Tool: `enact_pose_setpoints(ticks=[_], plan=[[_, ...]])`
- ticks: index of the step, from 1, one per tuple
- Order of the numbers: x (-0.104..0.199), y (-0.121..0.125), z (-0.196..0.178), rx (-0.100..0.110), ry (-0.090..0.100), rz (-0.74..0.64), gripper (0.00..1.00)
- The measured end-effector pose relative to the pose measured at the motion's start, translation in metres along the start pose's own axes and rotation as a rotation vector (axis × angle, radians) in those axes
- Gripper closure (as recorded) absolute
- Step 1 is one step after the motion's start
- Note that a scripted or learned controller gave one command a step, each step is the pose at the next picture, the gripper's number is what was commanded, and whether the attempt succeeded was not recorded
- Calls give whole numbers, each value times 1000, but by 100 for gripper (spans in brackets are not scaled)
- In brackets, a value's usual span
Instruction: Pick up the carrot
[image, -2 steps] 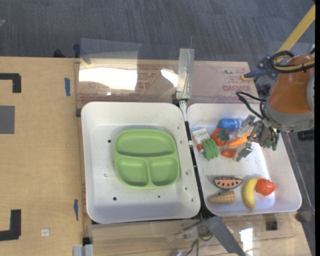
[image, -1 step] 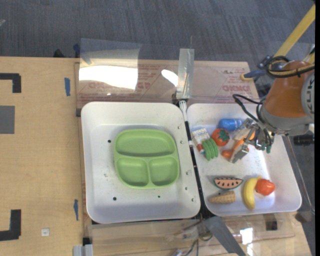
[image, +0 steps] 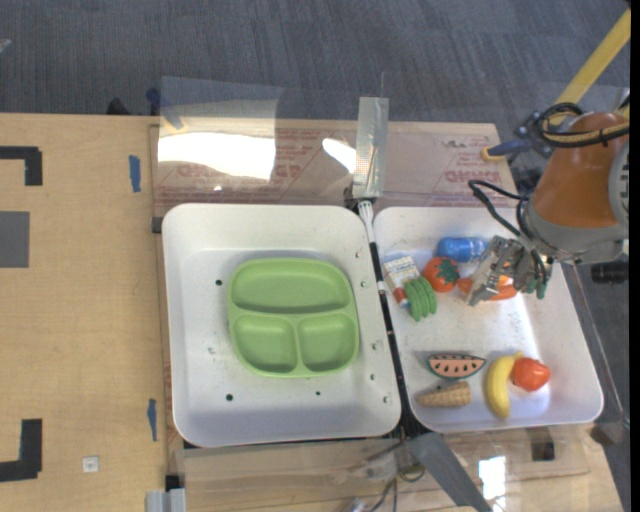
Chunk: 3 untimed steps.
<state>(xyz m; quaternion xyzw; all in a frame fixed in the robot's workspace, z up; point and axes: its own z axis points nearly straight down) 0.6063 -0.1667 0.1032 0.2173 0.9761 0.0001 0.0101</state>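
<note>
Carrot lies at twelve o'clock in the right bin, under the gripper. Step in hand looks like the grasp. Whether the jaws are parted or closed, I cannot tell. Next comes a firm close, then a lift.

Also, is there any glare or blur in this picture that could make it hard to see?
Camera view: strong white glare lies on the clear sheet behind the left bin. The gripper looks soft and cluttered over an orange thing, so its fingers are hard to read. The green plate and banana are evenly lit.
</note>
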Motion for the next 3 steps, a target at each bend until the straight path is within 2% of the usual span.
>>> enact_pose_setpoints(ticks=[1,2,3], plan=[[1,0,1,0,2,0,0],[37,9,13,3,9,201,0],[34,11,0,0,-1,199,100]])
